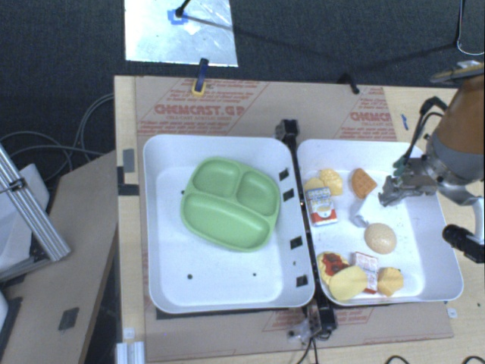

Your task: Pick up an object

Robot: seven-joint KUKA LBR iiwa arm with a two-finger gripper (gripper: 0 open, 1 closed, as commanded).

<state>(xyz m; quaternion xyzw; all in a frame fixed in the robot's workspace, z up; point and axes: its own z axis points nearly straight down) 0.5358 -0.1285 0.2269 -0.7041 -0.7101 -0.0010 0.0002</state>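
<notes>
The right bin (432, 279) holds several toy foods. An orange waffle-like piece (363, 182) lies near the top, with yellow pieces (326, 180) to its left. A red and white carton (321, 205) lies at the bin's left side. A beige round bun (380, 238) sits in the middle. A yellow lump (348, 282), a small red and white packet (367, 263) and a yellow chunk (390, 280) lie at the front. My gripper (395, 189) hangs over the bin's right half, just right of the orange piece and above the bun, with nothing seen between its fingers.
The left bin (163, 203) holds a green divided tray (231, 202). Black clips (288, 130) run along the divider between the bins. A small grey piece (359, 219) lies by the bun. The arm's orange band (464, 123) fills the right edge.
</notes>
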